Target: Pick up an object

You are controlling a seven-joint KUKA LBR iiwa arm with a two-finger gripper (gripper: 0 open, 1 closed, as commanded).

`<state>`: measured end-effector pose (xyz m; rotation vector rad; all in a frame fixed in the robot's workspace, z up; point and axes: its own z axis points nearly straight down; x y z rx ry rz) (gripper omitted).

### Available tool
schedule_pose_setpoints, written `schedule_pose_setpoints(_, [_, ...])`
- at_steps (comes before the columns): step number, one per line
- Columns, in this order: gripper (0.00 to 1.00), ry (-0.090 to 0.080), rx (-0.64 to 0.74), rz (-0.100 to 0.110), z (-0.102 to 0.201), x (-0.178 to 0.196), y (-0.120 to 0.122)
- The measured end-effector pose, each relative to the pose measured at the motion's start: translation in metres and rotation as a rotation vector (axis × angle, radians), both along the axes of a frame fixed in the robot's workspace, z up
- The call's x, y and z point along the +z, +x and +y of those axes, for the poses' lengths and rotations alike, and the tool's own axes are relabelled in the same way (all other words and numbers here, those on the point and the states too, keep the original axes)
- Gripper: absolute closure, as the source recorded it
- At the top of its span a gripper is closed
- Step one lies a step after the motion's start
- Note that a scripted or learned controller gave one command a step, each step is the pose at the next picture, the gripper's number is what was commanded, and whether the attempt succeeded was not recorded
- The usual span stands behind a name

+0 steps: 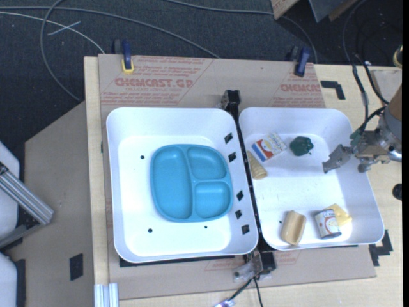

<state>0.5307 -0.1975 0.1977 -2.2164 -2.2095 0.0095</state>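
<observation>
The right bin point(358, 190) holds several small things. A dark green lump point(301, 146) lies near its back, with a white packet with red and blue print point(268, 148) to its left. A tan cylinder point(257, 169) rests against the left wall. Near the front lie a tan cup-like piece point(293, 227) and a small box with a yellow part point(330, 222). My gripper point(345, 164) hangs over the right side of this bin, right of the green lump and apart from it. Nothing shows in its grasp.
The left bin point(128, 171) carries a blue divided plate point(190, 182). A black divider with clips point(239, 171) runs between the bins. Blue clamps point(127, 56) point(301, 61) pin the cardboard base at the back. Cables hang beside the arm point(386, 130) at the right.
</observation>
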Motion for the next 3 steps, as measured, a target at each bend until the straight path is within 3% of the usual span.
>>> schedule_pose_setpoints(1, [0.0, -0.003, 0.003, -0.012, 0.0, 0.006, 0.003])
schedule_pose_setpoints(3, [0.0, 0.0, 0.003, -0.005, -0.009, -0.102, -0.002])
